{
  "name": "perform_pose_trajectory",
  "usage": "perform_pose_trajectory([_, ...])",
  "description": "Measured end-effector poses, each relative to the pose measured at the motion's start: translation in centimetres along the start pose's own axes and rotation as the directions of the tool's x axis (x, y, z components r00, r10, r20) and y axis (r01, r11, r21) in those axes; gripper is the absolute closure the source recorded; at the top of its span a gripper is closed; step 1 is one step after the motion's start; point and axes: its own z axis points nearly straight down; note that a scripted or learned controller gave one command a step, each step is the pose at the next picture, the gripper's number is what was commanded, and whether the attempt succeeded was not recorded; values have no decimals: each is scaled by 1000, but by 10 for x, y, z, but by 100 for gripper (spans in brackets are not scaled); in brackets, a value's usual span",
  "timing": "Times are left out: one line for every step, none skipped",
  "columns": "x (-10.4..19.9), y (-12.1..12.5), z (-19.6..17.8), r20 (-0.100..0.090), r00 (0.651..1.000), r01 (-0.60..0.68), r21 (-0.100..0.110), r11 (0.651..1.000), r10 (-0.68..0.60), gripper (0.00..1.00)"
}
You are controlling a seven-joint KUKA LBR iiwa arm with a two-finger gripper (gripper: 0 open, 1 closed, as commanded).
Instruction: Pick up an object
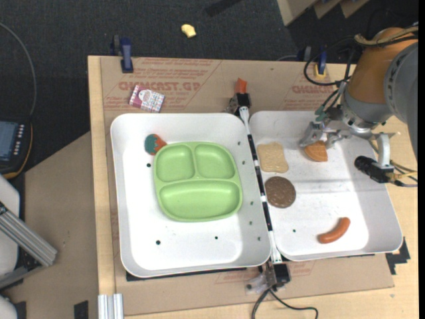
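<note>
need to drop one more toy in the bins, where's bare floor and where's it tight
Left bin: the green divided plate takes the middle; bare floor runs along the near edge and left wall. Right bin: a bare patch between the brown patty and the sausage. Tight at its far end, where the hand sits over the orange piece beside the toast.

Robotics laboratory: cardboard-topped table (199,72) clamped at its edges, two white bins (133,244), loose cables (292,304), dark carpet (66,18).
</note>
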Motion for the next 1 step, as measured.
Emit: perform_pose_trajectory([83, -7, -94, -2, 1000, 5, -4, 1000, -5, 100])
